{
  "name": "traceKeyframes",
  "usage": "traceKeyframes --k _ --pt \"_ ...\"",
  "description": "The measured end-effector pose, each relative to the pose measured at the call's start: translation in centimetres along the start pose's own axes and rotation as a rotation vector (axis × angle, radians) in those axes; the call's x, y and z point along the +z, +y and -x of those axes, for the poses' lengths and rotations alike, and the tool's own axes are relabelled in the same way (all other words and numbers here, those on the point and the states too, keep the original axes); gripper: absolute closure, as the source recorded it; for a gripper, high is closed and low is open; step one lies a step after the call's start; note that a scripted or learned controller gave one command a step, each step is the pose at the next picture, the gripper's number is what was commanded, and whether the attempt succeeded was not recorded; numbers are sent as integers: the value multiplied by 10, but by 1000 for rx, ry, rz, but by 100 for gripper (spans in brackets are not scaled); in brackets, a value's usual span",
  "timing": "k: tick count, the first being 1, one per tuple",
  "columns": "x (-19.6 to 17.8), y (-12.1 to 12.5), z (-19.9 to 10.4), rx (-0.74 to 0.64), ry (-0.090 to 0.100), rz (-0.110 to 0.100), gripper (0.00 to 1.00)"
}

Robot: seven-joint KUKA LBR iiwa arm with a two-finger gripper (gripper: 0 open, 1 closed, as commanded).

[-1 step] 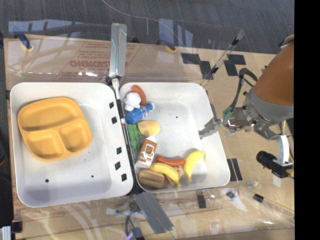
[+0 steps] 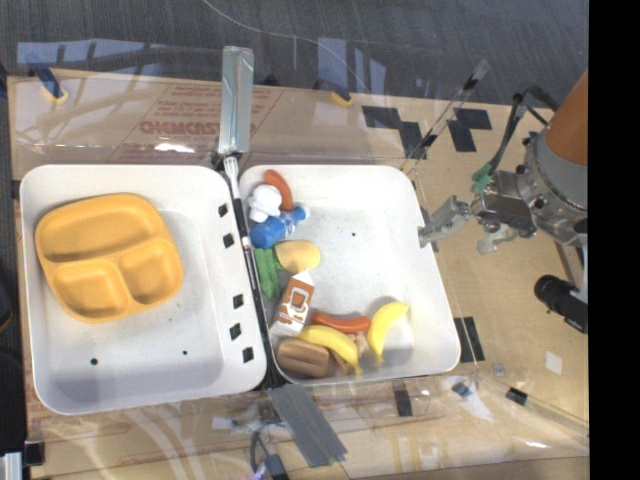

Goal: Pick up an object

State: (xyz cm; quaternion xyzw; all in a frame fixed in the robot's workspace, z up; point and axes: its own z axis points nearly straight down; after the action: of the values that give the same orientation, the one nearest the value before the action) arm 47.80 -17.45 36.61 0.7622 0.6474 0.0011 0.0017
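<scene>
The gripper [image 2: 445, 223] hangs just outside the right bin's [image 2: 400, 268] right wall, on the bench side, with the arm [image 2: 545, 193] reaching in from the right. It carries nothing; whether it is wide or narrow I cannot tell from this angle.

Everything worth picking lies to the gripper's left, inside the right bin, and most of it is crowded against that bin's left wall and near edge. The closest candidates are the two bananas [image 2: 385, 326] in the near part of the bin, left of and nearer than the gripper. The right banana stands roughly upright in the view, its long axis running near to far; the other lies slanted beside a red sausage [image 2: 340, 320] and a brown roll [image 2: 303, 358], touching them. Further left sit a small carton [image 2: 293, 303], a potato [image 2: 297, 256], a blue-and-white figure [image 2: 270, 218] and a green piece along the wall.

The left bin [image 2: 60, 368] holds a yellow tray [image 2: 105, 255], well apart from the gripper.

In my judgement the coming move is a leftward and nearward reach over the wall.
</scene>
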Motion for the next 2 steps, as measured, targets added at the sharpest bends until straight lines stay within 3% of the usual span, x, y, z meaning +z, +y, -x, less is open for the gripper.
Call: traceKeyframes --k 1,2 --pt "119 49 -17 141 1 -16 0" --pt "223 113 -43 219 0 -17 0"
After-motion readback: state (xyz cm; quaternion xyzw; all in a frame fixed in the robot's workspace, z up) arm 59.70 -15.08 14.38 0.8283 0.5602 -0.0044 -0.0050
